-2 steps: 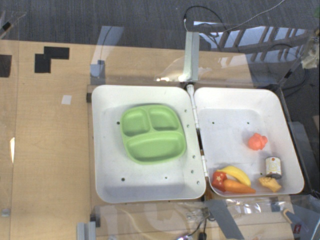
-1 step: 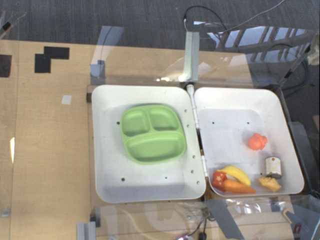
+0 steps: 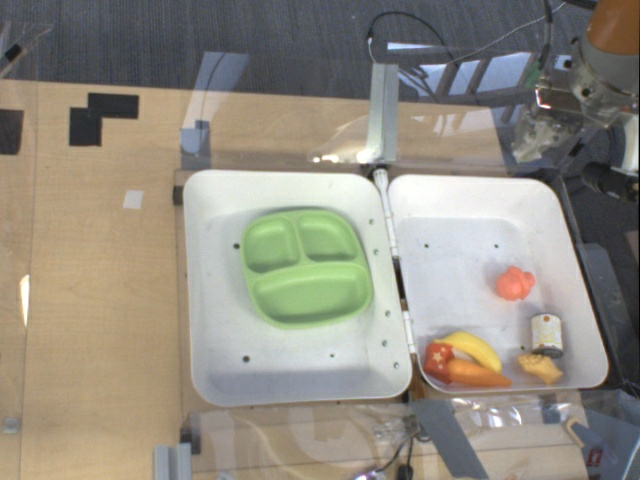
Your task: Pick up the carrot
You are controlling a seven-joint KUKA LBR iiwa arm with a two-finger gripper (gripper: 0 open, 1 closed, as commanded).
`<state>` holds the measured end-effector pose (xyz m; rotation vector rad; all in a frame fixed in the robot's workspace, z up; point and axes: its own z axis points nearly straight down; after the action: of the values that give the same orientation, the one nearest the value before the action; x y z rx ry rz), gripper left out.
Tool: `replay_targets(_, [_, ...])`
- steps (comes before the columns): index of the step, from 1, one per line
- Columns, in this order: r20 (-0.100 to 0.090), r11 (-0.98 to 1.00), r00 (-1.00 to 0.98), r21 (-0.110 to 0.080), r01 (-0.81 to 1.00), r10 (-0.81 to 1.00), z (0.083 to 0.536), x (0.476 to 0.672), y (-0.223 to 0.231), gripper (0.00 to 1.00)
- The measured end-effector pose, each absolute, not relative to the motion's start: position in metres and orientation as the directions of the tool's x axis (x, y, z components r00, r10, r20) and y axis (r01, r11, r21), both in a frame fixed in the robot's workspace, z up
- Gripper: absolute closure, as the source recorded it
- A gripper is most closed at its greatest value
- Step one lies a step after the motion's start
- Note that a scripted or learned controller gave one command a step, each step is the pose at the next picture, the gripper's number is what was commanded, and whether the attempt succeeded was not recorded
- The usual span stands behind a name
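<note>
So my hand (image 3: 545, 118) is parked up past the far right corner of the right bin (image 3: 480, 203), hanging over the edge of the surface (image 3: 100, 298), nowhere near anything yet. Honestly can't tell whether it's open or clenched from here, it's just a grey blur against the frame. Nothing is in it as far as I can make out.

The carrot (image 3: 478, 373) is the thing I want. Taking the right bin as the reference: it's lying along the near wall, toward the near left corner. So it's diagonally across the bin from my hand, basically the longest reach available. Its long axis runs roughly parallel to that near wall, tilted slightly. My guess is I'll want to close across the short way.

Annoying part: it's crowded. The banana (image 3: 472, 348) touches it on the far side, and the red pepper (image 3: 438, 358) is jammed against its left end.

Count: one carrot, one banana, one red pepper, one pinkish fruit (image 3: 515, 283), one small can (image 3: 545, 333), one tan chunk (image 3: 541, 368), two bins, one green divided plate (image 3: 304, 268) in the left bin (image 3: 215, 368).
</note>
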<state>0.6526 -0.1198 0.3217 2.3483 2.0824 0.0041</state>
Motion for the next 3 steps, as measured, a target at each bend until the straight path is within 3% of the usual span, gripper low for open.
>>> replay_targets(1, [0.0, -0.295, 0.295, 0.008, 0.955, 0.955, 0.438, 0.658, -0.196, 1.0])
replay_targets(2, [-0.001, -0.287, 0.287, 0.014, 0.958, 0.958, 0.45, 0.659, -0.194, 1.0])
replay_targets(3, [0.0, -0.356, 0.356, 0.001, 0.934, 0.934, 0.291, 0.66, -0.126, 1.0])
